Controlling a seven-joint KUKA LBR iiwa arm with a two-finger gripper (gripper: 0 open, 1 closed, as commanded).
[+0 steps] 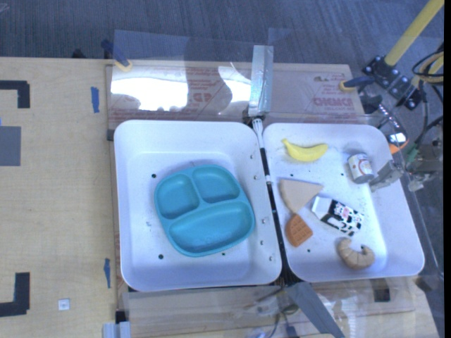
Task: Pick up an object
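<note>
Although the metal two-finger gripper is seen at the right bin's edge, its opening cannot be told and nothing is seen held. Just beside it, up-left, a small white-and-red can lies; the pick is not yet done.

Fixed overhead camera (slanted) overlooks both bins.

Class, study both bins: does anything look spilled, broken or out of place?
Nothing stands out. The blue plate sits flat, slightly turned, in the left bin. The banana, can, croissant and other toy foods lie loose in the right bin.
</note>
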